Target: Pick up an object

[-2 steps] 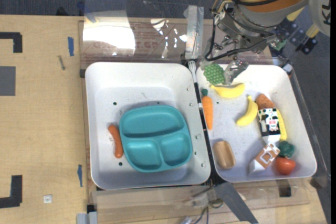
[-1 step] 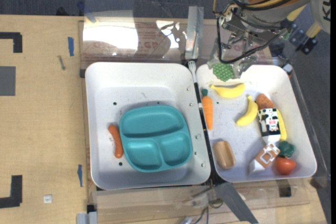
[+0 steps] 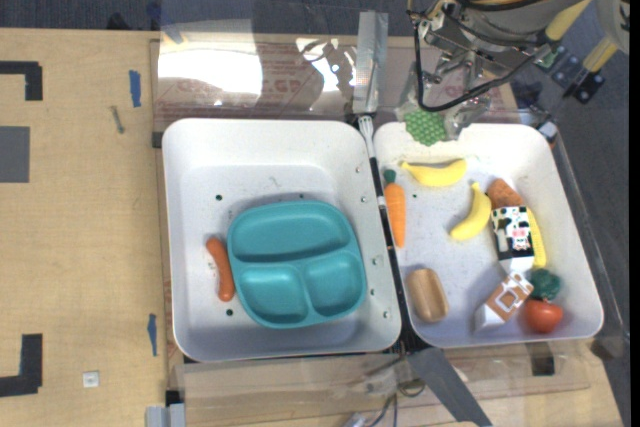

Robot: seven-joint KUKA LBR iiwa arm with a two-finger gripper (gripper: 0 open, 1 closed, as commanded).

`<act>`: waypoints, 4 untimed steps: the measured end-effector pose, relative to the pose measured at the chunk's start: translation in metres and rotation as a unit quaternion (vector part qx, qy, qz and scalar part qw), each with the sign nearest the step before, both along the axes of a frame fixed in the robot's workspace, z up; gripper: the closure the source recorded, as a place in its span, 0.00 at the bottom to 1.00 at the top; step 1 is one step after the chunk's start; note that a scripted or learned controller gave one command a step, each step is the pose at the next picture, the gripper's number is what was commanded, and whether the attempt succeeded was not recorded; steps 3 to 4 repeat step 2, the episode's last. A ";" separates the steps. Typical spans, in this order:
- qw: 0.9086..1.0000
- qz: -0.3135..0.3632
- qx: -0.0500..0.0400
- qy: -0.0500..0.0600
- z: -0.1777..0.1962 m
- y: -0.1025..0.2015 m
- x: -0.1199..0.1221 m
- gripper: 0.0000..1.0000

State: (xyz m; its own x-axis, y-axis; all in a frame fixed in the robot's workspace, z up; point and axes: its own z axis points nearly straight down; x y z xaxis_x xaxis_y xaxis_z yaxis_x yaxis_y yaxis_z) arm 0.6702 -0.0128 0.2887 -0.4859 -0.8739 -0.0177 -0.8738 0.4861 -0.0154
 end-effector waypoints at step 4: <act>0.974 0.226 -0.005 0.004 0.006 -0.006 -0.002 1.00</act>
